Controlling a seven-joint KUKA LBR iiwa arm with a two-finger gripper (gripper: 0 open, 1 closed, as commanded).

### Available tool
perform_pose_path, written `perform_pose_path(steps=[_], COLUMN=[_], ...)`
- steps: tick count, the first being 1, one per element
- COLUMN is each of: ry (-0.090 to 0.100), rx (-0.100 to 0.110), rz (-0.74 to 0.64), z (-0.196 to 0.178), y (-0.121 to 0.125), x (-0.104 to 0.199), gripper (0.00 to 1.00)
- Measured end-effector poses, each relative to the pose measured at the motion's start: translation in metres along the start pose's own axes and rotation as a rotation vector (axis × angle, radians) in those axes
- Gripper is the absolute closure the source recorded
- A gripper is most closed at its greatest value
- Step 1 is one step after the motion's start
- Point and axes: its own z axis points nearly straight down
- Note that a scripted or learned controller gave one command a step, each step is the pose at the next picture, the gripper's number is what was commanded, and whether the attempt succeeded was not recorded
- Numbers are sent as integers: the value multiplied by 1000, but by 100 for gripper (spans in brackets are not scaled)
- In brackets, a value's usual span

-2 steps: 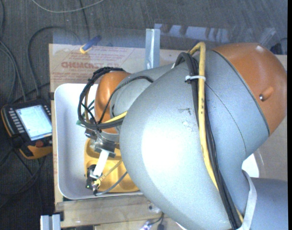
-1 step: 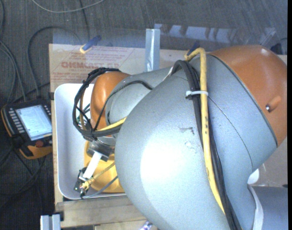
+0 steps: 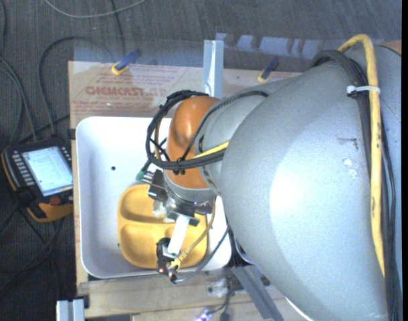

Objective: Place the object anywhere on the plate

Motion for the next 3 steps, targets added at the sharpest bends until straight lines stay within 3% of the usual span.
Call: perform_pose_path(steps=[1,2,3], ry=[1,1,0], rx=[-1,-3,2], rz=[-72,-97,257], z=[-34,-83,4], y=[-23,24,-1], x=[55,-31,50], gripper=[100,100,100])
